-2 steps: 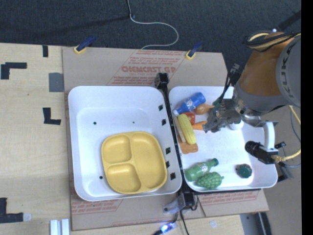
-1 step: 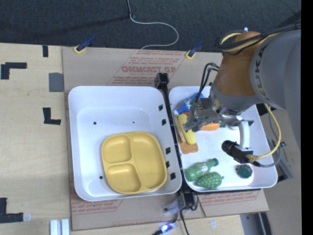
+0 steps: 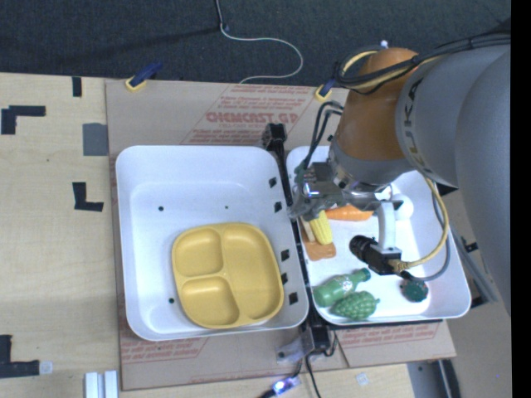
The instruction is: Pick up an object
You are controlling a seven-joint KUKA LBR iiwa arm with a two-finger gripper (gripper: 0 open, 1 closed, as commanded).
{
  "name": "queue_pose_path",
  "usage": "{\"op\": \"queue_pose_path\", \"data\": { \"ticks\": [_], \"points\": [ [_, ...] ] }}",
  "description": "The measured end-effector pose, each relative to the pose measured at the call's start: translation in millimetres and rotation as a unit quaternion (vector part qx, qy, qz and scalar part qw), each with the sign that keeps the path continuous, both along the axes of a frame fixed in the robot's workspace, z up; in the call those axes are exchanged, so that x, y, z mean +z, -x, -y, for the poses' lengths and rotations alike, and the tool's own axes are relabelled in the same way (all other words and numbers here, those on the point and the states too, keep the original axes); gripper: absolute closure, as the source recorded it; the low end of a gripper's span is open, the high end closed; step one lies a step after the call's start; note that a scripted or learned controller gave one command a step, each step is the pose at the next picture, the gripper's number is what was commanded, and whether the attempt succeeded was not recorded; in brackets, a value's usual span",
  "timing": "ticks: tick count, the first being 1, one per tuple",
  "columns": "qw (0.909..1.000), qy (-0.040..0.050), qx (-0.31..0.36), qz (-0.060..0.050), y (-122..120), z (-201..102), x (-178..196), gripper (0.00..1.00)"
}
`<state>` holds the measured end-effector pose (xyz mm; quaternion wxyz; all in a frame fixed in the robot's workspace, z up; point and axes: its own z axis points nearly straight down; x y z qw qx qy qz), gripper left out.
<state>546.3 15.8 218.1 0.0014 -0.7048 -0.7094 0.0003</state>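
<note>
Gripper (image 3: pixel 319 210) is down in the right bin (image 3: pixel 444 305), by its left wall. Can't tell whether it's released or clenched; wrist hides the tips. Yellow corn-like toy (image 3: pixel 319 229) sits right under/just below it, touching an orange block (image 3: pixel 319 249); carrot (image 3: pixel 348 215) just to the right. Green bottle (image 3: pixel 340 286) & green bumpy toy (image 3: pixel 355 305) lie further toward the near rim, apart. Yellow divided plate (image 3: pixel 226 274) in left bin (image 3: pixel 141 189), well off.

To do it well, imo: center over the corn, avoid bin wall, close firmly, lift straight.
</note>
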Motion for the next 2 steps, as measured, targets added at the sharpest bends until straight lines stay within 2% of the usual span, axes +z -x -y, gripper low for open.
{"op": "queue_pose_path", "data": {
  "ticks": [1,2],
  "points": [
    [1.0000,0.0005,-0.001,0.000,-0.2,-47.0,7.2,1.00],
    [1.0000,0.0012,-0.001,0.000,-10.0,-85.7,-3.3,1.00]
  ]
}}
